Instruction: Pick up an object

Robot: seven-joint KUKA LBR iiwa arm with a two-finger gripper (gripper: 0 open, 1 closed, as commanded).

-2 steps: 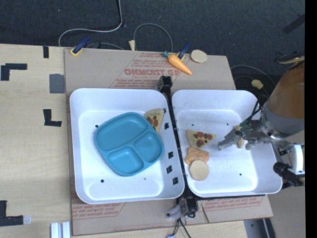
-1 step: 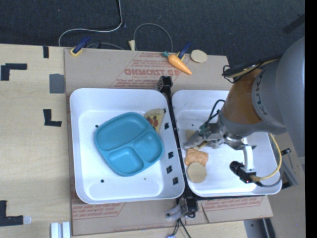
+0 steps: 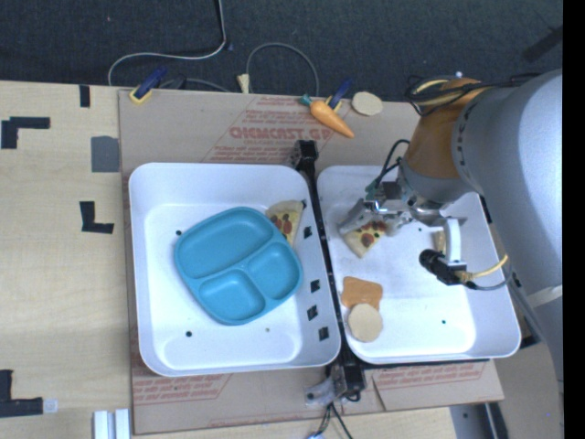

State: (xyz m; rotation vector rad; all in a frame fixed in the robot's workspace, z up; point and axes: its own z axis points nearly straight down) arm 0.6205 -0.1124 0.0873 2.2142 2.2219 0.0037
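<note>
My gripper point(image 3: 366, 219) is low in the upper left part of the right bin point(image 3: 457, 332), just above and touching a small pizza slice point(image 3: 366, 240) with red dots. Below it lie an orange toast piece point(image 3: 362, 291) and a round beige disc point(image 3: 366, 323). In the left bin point(image 3: 160, 337) a blue divided plate point(image 3: 239, 264) lies flat, with a second pizza slice point(image 3: 287, 218) at its upper right edge. The grey arm with its orange band point(image 3: 439, 140) covers the right bin's upper right part.
A toy carrot point(image 3: 331, 118) and a pale round piece point(image 3: 367, 104) lie on the cardboard behind the bins. A black divider point(image 3: 315, 236) runs between the bins. Cables loop across the dark surface at the back.
</note>
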